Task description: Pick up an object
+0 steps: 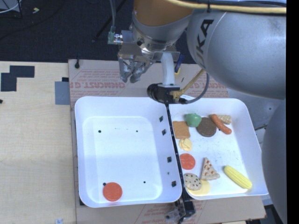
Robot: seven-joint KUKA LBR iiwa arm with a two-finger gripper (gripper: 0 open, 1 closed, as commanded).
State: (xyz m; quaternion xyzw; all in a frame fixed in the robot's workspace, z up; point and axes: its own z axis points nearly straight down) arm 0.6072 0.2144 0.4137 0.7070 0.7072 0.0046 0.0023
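My gripper [132, 73] hangs high over the cardboard behind the left bin's far edge, shut, with nothing between its fingers. An orange-red disc [112, 191] lies in the left bin [86, 111] near its front left corner. The right bin [243, 108] holds several toy foods: a green piece [192, 120], a brown round patty [206, 127], a sausage [220, 123], a tan square cracker [181, 129], a red disc [188, 161], a pizza slice [209, 170], a cookie [192, 181] and a corn cob [237, 177].
The two bins share a middle wall with black clips [169, 139]. A black fitting with a cable [161, 92] sits at the wall's far end, just right of and below the gripper. The arm's grey body [243, 41] looms over the right bin's far side.
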